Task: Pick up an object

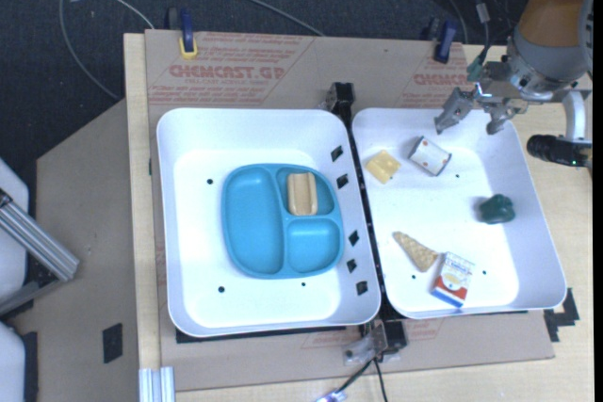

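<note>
My gripper (472,115) hangs over the far edge of the right bin (537,231), its two fingers spread apart and nothing between them. Just below and left of it lies a small white and grey cylinder (430,155). A yellow cheese-like piece (382,167) sits to the cylinder's left. A dark green lump (497,209) rests toward the bin's right side. Near the front lie a tan wedge (416,249) and a small white, red and blue box (453,279).
The left bin (188,202) holds a blue divided tray (247,221) with a tan bread-like piece (301,193) in its upper right compartment. Black clips line the seam between the bins. Blue clamps (187,31) pin the cardboard base at the back.
</note>
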`<state>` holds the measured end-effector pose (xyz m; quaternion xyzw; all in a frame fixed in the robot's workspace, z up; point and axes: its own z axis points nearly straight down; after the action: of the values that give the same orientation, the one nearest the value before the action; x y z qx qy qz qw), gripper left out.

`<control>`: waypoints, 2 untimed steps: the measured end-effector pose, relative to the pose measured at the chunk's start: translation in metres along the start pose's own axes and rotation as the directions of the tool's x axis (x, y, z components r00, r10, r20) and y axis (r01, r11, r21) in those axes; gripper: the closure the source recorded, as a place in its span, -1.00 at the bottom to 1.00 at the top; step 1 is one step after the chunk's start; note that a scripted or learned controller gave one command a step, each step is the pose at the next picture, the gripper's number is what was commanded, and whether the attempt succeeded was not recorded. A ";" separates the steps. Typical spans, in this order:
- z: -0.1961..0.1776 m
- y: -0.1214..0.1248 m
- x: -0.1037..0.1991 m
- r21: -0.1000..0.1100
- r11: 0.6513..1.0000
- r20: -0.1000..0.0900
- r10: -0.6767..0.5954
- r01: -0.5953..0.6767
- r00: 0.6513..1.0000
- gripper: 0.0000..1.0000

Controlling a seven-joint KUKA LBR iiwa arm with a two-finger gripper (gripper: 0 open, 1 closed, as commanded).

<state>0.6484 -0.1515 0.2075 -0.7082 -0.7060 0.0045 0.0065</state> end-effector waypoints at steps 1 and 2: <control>-0.010 0.003 0.000 -0.015 1.000 0.003 -0.003 0.003 1.000 -1.00; 0.051 0.007 0.006 -0.010 1.000 0.001 -0.005 0.005 1.000 -1.00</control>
<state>0.6550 -0.1457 0.1564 -0.7065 -0.7077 0.0013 0.0023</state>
